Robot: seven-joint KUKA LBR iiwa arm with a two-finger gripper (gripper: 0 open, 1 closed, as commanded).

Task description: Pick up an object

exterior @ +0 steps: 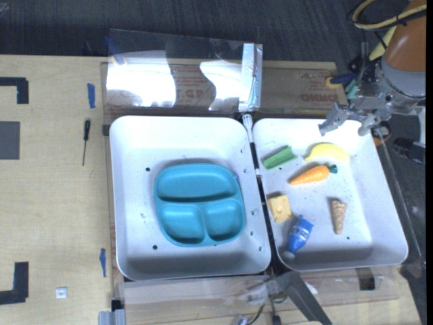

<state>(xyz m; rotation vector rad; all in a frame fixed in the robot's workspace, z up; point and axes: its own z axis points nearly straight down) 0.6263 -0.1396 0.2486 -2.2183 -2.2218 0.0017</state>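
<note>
The grey arm with its orange band sits at the upper right, and its two-finger gripper (357, 119) hovers over the far right corner of the right-hand shallow white bin (389, 212). Whether the jaws are open or closed, I cannot tell; the metal parts blur together against the bright rim. Nothing is visibly caught between them.

Down in that bin the candidates are spread out nicely. The yellow banana-shaped toy (326, 153) lies nearest the gripper, just below it. Touching or almost touching its lower edge is the orange toy carrot (310, 175), lying slantwise. The green stubby block (278, 156) rests to the left near the divider, the yellow cheese-like cube (279, 207) and the blue bottle-shaped toy (298, 234) sit lower left, and the tan cone (337, 214) stands apart at lower right.

The left-hand white bin (128, 202) carries a blue sectioned plastic tray (199, 202).

Best bet, to my eye: drop on the yellow toy, but straddle its short width and stay clear of the carrot. The cone, well apart from its neighbours, looks the cleaner alternative.
</note>
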